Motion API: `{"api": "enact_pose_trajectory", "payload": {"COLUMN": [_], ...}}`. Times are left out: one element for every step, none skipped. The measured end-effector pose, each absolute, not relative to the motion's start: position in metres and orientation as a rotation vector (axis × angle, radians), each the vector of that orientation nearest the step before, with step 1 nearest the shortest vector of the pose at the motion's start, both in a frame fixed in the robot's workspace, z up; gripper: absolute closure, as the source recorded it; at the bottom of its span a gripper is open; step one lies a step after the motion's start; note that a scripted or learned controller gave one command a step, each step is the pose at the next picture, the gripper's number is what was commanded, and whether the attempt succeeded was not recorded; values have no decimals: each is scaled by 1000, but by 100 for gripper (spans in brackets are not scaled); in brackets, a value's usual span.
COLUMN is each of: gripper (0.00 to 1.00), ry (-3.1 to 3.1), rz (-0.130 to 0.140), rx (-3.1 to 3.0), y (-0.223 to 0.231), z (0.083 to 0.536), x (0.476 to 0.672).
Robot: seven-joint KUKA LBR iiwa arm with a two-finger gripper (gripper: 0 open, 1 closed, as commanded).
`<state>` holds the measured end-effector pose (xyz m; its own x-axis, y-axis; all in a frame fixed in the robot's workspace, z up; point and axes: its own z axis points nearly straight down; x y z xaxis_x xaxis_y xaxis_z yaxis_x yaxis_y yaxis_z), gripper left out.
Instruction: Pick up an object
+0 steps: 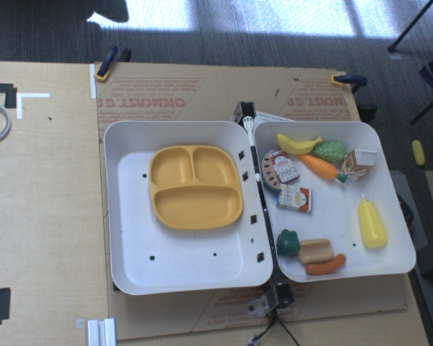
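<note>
Since no object has been lifted yet, we judge the step in hand to be choosing a target and approaching it. Of the gripper's state we can tell nothing from this view. All the loose items lie in the right bin [390,262]: a banana [297,144] at the back, touching a green bumpy piece [330,151] with a carrot [318,166] just in front of it, two small printed packets [282,170] [294,199] near the middle, a yellow bottle [372,223] by the right wall, and a hot dog [320,256] beside a dark green piece [287,243] at the front. The left bin [123,244] bears a yellow divided plate [195,187]. We would pick the bottle, as it lies well apart from its neighbours. We should close across its narrow width, descending straight down, and mind the nearby wall.
</note>
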<state>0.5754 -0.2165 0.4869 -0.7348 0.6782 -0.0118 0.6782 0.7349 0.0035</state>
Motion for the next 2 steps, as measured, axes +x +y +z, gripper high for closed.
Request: {"api": "enact_pose_trajectory", "payload": {"gripper": [100,100], "ry": [2910,2906], "rz": [-2,-2], "rx": [1136,1132], "y": [-217,-217], "z": [497,506], "x": [577,578]}}
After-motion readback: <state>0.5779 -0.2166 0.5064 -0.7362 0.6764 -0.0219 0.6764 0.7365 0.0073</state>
